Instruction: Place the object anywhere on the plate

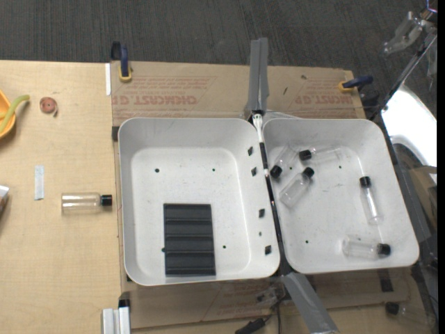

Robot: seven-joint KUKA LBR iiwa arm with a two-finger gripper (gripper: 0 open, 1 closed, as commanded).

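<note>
A black ribbed plate [188,240] lies flat in the left white bin [139,152], toward its front edge. In the right white bin [389,158] lie several clear vials with black caps. One vial [295,187] rests near the bin's left wall, another [370,200] lies toward the right side, and a third [363,248] sits at the front right corner. Two more vials [306,156] cluster at the back left of that bin.
A loose clear vial [83,201] lies on the wooden bench left of the bins. An orange object [5,114] and a small brown disc [47,104] sit at the far left. Clamps [122,61] hold the cardboard behind the bins. A grey bar [259,75] runs between the bins.
</note>
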